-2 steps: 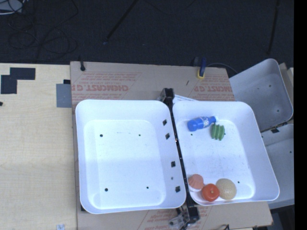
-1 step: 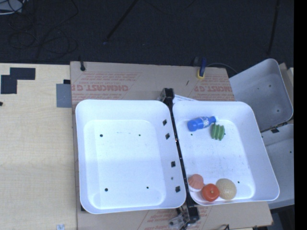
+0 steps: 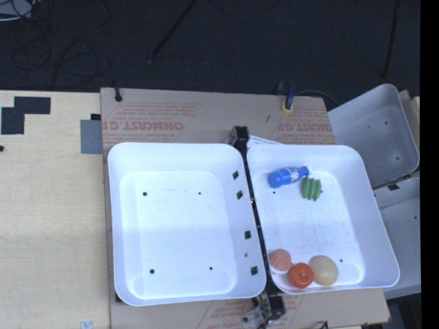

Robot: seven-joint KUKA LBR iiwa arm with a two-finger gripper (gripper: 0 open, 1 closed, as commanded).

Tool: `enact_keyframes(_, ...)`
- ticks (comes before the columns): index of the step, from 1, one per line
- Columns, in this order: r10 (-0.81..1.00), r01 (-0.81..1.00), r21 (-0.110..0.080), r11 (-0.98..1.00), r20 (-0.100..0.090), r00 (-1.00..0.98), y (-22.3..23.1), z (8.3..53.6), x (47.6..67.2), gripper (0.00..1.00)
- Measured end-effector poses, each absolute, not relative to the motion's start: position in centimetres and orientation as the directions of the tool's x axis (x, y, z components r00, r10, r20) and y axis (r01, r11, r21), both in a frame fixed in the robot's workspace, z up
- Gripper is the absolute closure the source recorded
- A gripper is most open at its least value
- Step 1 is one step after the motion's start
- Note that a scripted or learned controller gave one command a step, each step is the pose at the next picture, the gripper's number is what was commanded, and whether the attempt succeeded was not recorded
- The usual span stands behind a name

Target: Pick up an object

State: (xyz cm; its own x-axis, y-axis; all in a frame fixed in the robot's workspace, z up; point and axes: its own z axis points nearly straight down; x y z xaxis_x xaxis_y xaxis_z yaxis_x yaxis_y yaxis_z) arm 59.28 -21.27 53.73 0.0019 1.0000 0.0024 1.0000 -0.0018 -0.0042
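Judging by how things lie, you have nothing picked yet: the whole task is left. The bottle (image 3: pixel 287 176) lies at twelve o'clock in the right bin (image 3: pixel 370 218), the green piece (image 3: pixel 312 188) just beside it at four o'clock. A pink disc (image 3: pixel 279 259), tomato (image 3: pixel 300 275) and beige ball (image 3: pixel 324 270) cluster at six o'clock, touching. The jaws' state you cannot tell. The left bin (image 3: pixel 123 184) adjoins, both on cardboard (image 3: pixel 178 118) over a pale bench (image 3: pixel 48 204); dark floor lies beyond.

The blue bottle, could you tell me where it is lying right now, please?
The blue bottle lies on its side in the right bin, near the far wall, just left of the green object and apart from it.
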Motion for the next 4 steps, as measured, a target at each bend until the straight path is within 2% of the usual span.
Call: enact_keyframes(4,1.000,1.000,-0.005,-0.006,0.003,0.007,-21.4,53.7,56.2,1.00)
